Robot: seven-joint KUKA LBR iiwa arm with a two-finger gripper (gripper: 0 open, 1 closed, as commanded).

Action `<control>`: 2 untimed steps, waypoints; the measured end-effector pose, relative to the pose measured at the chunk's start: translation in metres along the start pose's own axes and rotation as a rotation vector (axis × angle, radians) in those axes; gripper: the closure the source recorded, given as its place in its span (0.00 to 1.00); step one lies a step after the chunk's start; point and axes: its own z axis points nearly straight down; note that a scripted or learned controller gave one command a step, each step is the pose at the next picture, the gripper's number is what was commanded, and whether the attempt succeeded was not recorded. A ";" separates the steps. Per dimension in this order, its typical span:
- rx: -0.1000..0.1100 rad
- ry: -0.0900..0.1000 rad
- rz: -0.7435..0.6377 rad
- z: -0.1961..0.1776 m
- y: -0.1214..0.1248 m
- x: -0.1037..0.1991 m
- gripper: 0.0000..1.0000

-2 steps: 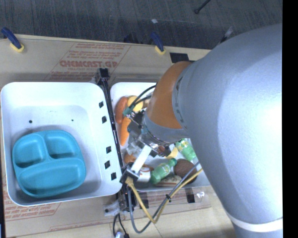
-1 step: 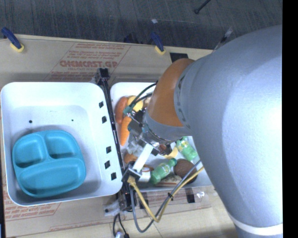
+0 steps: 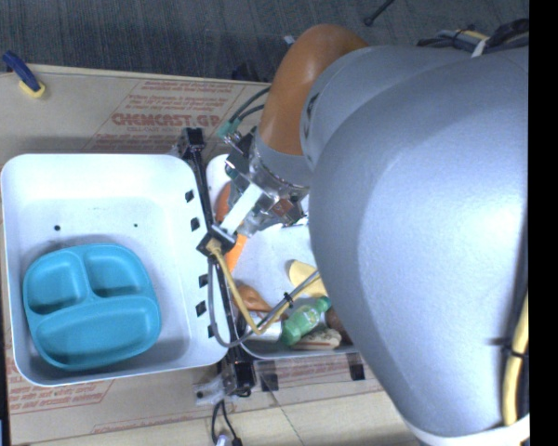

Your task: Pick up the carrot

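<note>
The carrot (image 3: 236,247) is an orange piece at the left side of the right bin (image 3: 270,249); another orange sliver shows just above it by the bin's wall. My gripper (image 3: 265,203) is down in the right bin directly over and beside the carrot, and the wrist hardware hides most of the carrot. Whether the carrot is in the gripper's grasp is hidden.
The left bin (image 3: 93,189) holds a blue sectioned tray (image 3: 91,307). In the right bin's near end lie a brown bread-like item (image 3: 252,297), a yellow piece (image 3: 302,271), a green bottle (image 3: 306,321) and a tan item (image 3: 322,339). My arm covers the rest of that bin.
</note>
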 end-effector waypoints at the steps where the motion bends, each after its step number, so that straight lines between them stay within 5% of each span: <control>1: -0.004 -0.004 0.362 -0.009 -0.062 0.034 1.00; 2: 0.002 -0.002 0.343 -0.030 -0.062 -0.049 1.00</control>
